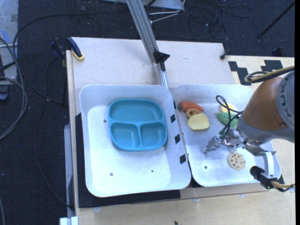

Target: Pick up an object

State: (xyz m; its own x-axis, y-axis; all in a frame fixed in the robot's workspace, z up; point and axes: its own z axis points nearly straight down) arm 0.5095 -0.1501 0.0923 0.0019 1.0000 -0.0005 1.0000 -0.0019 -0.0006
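In the right bin, our hand hangs over bare floor; we cannot tell its grip. We should center on the cookie first.

The bench is pale and speckled, and it carries two shallow white bins side by side. The left bin and the right bin touch along their inner edges, the left one overlapping slightly. A dark mat shows under the left bin's near corner. A yellow-and-blue clamp sits at the bench's far left corner.
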